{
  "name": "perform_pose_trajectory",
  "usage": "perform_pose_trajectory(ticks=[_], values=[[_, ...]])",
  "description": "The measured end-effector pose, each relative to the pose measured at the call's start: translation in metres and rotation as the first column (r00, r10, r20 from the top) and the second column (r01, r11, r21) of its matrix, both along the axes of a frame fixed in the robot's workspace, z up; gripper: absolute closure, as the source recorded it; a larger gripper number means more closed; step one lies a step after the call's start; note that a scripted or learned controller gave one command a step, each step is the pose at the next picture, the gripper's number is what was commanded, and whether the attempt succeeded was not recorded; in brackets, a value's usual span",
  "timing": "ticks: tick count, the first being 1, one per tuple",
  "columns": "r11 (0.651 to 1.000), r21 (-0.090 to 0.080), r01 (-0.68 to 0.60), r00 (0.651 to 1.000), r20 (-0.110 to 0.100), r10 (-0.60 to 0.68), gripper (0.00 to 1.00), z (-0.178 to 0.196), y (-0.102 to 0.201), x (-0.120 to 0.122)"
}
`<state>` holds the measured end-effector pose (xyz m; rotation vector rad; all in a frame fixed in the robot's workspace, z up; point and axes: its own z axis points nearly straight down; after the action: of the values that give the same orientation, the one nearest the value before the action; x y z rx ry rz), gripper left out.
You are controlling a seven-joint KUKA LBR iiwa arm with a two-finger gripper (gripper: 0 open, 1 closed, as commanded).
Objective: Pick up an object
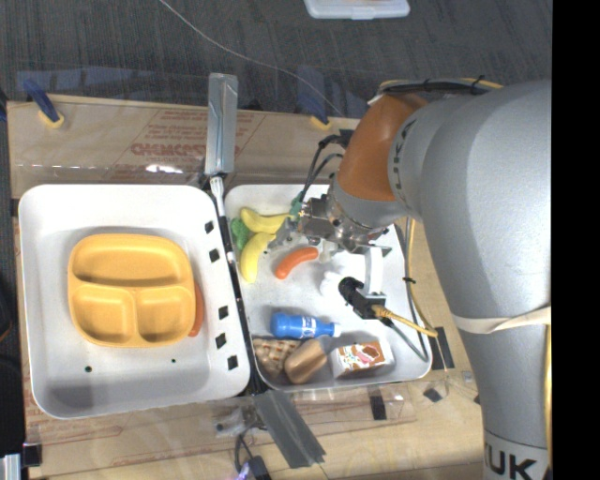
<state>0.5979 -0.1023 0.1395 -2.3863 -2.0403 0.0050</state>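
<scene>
Now we see the gripper (323,234) low in the right bin (412,367) | grip state: we cannot tell | orange carrot (295,262) just beside it, right of yellow bananas (253,239)

Two shallow white bins sit side by side on a brown cardboard sheet (112,131) that covers the bench. The left bin (47,375) holds a yellow divided plate (131,289) with three compartments, lying flat near the bin's middle. A grey metal bar (220,127) stands at the far end of the seam between the bins, and a white tray (356,7) lies on the dark floor at the far edge.
</scene>
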Motion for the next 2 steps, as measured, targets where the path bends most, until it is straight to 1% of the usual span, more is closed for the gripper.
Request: perform_pose_trajectory(ticks=[1,2], values=[[0.986,0.004,-0.164,0.986,-0.004,0.164,0.0,-0.0478,0.0034,-0.0063],[0.986,0.006,-0.168,0.986,-0.008,0.168,1.0,-0.0402,0.004,-0.0061]])
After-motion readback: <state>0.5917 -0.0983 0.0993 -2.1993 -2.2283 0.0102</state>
